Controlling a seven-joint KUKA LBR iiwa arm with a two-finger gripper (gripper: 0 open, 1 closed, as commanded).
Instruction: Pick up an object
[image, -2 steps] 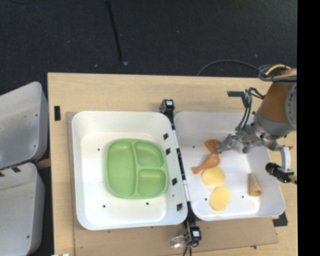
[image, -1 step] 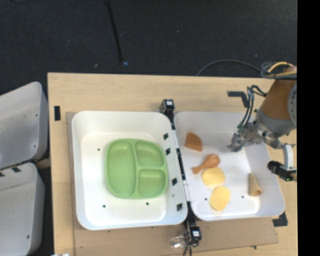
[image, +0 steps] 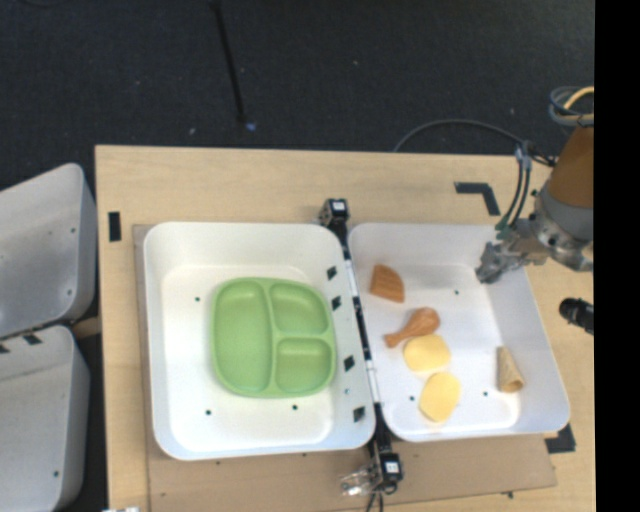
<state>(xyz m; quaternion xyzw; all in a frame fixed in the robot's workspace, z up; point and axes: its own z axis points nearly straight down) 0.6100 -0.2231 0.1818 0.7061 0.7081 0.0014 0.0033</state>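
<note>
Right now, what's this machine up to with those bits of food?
A robot arm reaches in from the right, its pincer hanging over the far right corner of the right bin. It holds nothing I can see. Toy foods lie in that bin: a drumstick, two yellow pieces, an orange-brown wedge and a cone. The left bin holds a green divided plate.

Grey arm (image: 560, 225) w/ orange band, thin cables, grey tool (image: 493, 262)
</note>
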